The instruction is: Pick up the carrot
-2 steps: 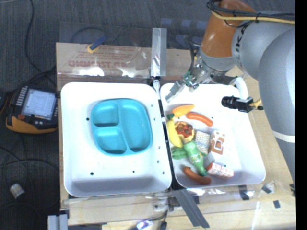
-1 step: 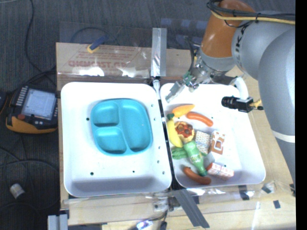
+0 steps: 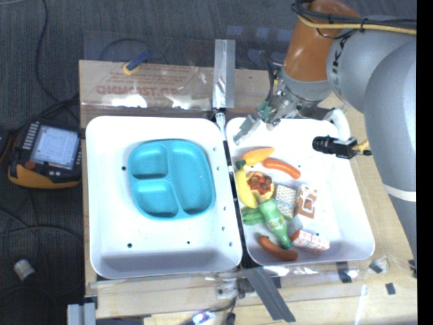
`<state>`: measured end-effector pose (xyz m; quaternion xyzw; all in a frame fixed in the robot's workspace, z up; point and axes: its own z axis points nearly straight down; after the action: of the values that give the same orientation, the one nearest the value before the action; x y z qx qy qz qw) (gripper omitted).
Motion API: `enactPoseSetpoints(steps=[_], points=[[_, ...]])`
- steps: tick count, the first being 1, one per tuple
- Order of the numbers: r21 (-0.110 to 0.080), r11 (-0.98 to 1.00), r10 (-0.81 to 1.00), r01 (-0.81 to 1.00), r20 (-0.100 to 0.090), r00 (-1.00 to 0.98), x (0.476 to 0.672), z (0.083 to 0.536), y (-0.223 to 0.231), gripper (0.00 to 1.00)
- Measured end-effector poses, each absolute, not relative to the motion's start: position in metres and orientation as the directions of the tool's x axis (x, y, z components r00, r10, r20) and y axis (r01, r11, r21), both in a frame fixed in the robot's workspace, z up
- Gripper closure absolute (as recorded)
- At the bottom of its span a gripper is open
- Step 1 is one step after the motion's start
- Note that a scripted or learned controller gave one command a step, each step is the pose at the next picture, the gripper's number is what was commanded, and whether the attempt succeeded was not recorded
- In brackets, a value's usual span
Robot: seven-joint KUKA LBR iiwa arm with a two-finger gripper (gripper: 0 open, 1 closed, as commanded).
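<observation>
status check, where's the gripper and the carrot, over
Gripper over right bin's far-left corner, holding nothing visible. Carrot lies free in right bin, beside the orange piece. Nothing on top of it.

Carrot (image 3: 281,167): slim orange-red toy piece w/ rounded ends, lying flat in the right bin (image 3: 352,202), upper-middle area. Long axis runs upper-left to lower-right, slight tilt. Sits just beside and below-right of a yellow-orange curved piece (image 3: 257,156), their near ends about touching. Just above the pizza slice toy (image 3: 259,181). Top of the food pile, fully visible
</observation>
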<state>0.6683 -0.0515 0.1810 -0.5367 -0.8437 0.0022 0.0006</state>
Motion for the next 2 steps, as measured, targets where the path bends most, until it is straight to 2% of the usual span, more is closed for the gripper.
enactPoseSetpoints(steps=[1,2], points=[[-0.003,0.342,0.94,0.94,0.0,-0.342,0.668,0.091,-0.096,0.0],[-0.003,0.312,0.95,0.95,-0.001,-0.312,0.653,0.183,-0.136,0.0]])
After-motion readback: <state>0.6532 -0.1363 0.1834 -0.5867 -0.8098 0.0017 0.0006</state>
